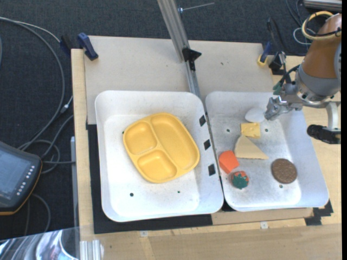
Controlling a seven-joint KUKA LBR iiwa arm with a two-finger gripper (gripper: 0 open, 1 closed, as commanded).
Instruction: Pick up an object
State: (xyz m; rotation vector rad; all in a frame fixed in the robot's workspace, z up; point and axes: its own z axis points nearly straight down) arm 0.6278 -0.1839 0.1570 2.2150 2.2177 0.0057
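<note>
The right bin holds a small yellow block, a tan wedge, an orange-red block, a small green and red piece and a brown round disc. My gripper hangs over the far part of this bin, just up and to the right of the yellow block. A pale oval patch lies on the bin floor beside it. Nothing is seen in the gripper's hold.
The left bin carries a yellow divided tray. A metal pole slants down to the gap between the bins. Blue clamps sit at the bench's far corners, and cables trail on the right.
</note>
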